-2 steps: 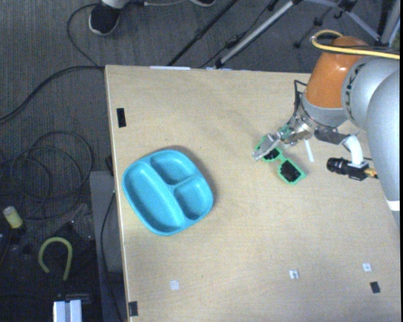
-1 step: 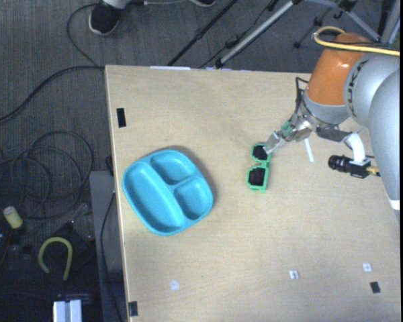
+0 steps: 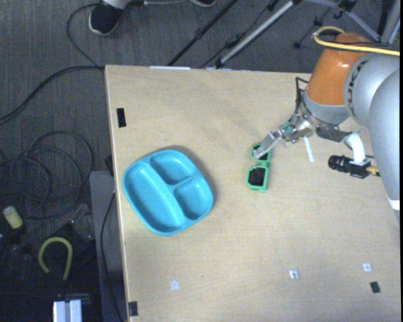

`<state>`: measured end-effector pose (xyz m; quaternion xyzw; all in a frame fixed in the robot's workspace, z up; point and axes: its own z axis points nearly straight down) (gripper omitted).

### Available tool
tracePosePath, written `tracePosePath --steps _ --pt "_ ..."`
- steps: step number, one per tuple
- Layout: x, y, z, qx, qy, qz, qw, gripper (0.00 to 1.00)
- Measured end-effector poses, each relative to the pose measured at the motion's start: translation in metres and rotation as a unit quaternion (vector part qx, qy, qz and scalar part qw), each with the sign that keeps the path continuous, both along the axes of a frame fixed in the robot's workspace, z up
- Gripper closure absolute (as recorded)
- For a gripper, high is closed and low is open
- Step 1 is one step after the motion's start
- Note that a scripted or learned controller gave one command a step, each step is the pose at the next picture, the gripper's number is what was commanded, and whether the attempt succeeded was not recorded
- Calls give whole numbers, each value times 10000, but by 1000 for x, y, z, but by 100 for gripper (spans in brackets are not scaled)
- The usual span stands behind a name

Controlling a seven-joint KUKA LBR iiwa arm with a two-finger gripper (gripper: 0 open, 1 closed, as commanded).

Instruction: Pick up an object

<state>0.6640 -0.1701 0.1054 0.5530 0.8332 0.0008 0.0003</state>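
A small green object (image 3: 257, 177) with a black square in its middle lies on the tan bench (image 3: 208, 260), right of centre. Its narrow upper end points up and to the right. My gripper (image 3: 260, 152) comes in from the right at a slant, and its tip sits right at that upper end, touching or just above it. The grey arm with its orange band (image 3: 336, 79) rises behind at the upper right.
A blue three-compartment plate (image 3: 168, 190) lies about a hand's width left of the green object. The bench's left edge runs down near x=190, with cables on the floor beyond. Small black marks dot the bench top and its lower right.
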Motion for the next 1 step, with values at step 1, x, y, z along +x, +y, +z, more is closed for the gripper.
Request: tracePosePath --steps 1 --pt "-53 28 -22 -4 19 -29 10000 0"
